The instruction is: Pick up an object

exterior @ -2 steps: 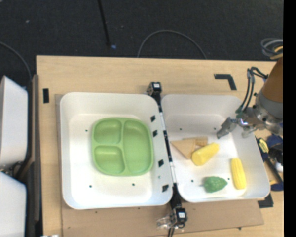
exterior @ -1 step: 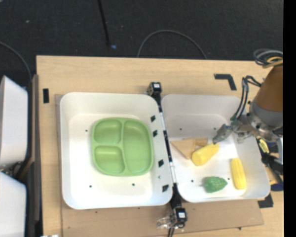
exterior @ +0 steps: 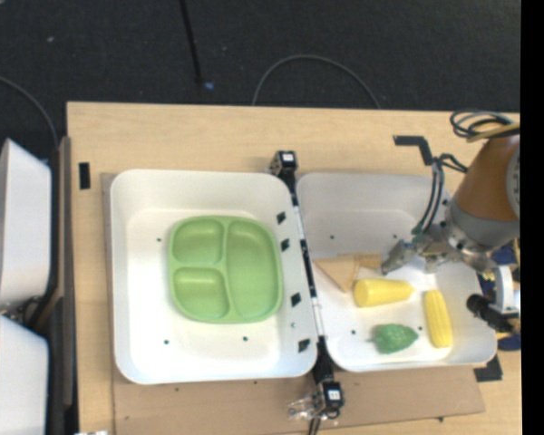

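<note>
we judge the yellow block (exterior: pixel 382 292) light, stiff, slick; we'd pinch its short sides. the gripper (exterior: pixel 415 250) hovers just above; finger state we cannot tell.

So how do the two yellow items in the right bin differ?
The yellow block lies crosswise, stubby and smooth, against the tan wedge. The corn cob lies lengthwise toward the bin's near rim, slimmer and longer, right of the green piece. Both are yellow, resting flat.
</note>
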